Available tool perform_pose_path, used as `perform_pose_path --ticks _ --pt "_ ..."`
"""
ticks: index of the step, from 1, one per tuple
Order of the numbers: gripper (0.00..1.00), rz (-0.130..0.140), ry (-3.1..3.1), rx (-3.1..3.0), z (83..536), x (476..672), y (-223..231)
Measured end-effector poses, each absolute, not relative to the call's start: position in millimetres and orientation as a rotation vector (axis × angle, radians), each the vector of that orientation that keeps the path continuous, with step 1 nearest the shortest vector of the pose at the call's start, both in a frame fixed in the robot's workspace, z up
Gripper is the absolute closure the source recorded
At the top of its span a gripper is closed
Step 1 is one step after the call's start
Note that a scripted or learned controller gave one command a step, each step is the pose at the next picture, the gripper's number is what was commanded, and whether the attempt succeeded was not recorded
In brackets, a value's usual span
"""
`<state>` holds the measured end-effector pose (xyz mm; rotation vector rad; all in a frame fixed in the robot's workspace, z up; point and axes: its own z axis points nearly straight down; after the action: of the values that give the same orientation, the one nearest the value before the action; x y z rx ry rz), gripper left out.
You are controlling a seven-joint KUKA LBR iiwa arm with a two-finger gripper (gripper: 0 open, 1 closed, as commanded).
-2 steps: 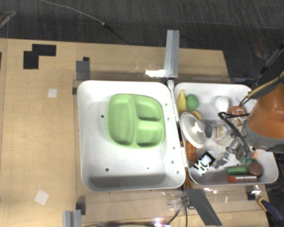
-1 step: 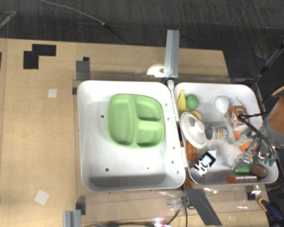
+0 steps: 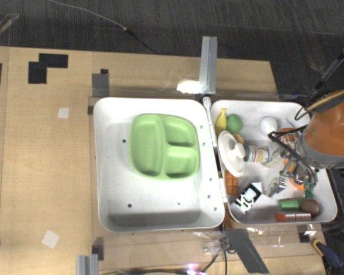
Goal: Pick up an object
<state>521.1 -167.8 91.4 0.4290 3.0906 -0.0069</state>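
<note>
Two white bins sit side by side under me: the left bin [image 3: 112, 205] carries a green divided tray [image 3: 163, 145], and the right bin [image 3: 327, 213] is crowded with small things. My gripper [image 3: 286, 173] hangs low over the right bin's near-right part, amid wiring and metal that blur its outline, so I cannot tell how it stands or whether anything sits in it.

The candidates lie all around. A white cup [image 3: 232, 152] rests on its side near the divider, with a yellow banana [image 3: 221, 121] and a green ball [image 3: 234, 122] just behind it. A black-and-white block [image 3: 248, 196] lies toward the front. A green marker [image 3: 290, 203], a red marker [image 3: 292, 216] and a brown round thing [image 3: 311, 206] lie close together at the front right (nearest to my wrist).

I judge this the reach-and-descend step, with nothing lifted yet. Next I need to settle on one item, probably among the front-right cluster, line up over it alone, and close without pinching a neighbour or the bin wall.
</note>
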Motion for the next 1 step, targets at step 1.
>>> perform_pose_path --ticks 1 --pt "0.00 -0.004 3.093 0.401 91.4 493.5 -183.7"
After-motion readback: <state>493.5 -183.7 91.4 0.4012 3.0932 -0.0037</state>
